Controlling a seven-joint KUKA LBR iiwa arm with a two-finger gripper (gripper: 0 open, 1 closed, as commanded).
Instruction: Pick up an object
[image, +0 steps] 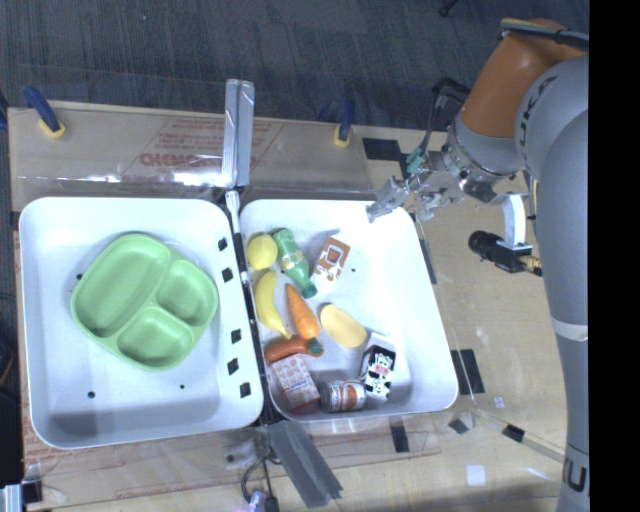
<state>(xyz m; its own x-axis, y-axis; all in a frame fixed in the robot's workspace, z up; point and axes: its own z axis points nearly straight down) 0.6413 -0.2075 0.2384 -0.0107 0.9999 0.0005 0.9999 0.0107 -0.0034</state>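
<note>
The right bin (420, 330) holds several small objects. Among them are a yellow lemon (261, 250), a green bottle (293, 262), a small white and orange carton (333, 259), a banana (267, 302), a carrot (303, 312) and a pale yellow oval piece (343, 326). Towards the front lie a red sausage-like piece (288, 348), a brown packet (294, 380), a can (346, 396) and a cow-pattern carton (378, 370). My gripper (402, 200) hangs above the bin's back right corner, open, with nothing between its fingers.
The left bin (60, 400) carries a green divided plate (147, 298). A metal bar (238, 130) stands at the back between the bins. The arm (540, 110) comes in from the upper right. Bench tape and clamps lie around the bins.
</note>
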